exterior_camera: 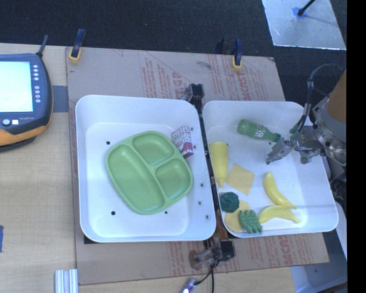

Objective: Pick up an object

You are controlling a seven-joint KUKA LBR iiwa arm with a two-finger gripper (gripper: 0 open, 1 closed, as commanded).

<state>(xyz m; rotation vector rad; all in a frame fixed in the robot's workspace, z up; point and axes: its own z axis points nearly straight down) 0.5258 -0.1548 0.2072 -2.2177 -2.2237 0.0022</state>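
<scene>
My gripper [290, 154] hangs over the right bin [314, 118] near its right wall, open, with bare bin floor between its fingers. Just to its upper left lies a green bottle [256, 129], close to one fingertip but not between the fingers. Below the gripper lie two yellow bananas, one [274, 190] slanted and one [279, 214] along the front wall. A yellow squeeze bottle [219, 159] and a flat yellow slice [240, 178] sit in the left half of the bin.
A dark green lump [229, 201] and a green leafy toy [251, 221] on a yellow disc sit at the right bin's front left. The left bin [85, 163] holds a green divided plate [149, 171] and a small red-and-white packet [184, 140]. A tablet-like pendant [15, 96] lies far left.
</scene>
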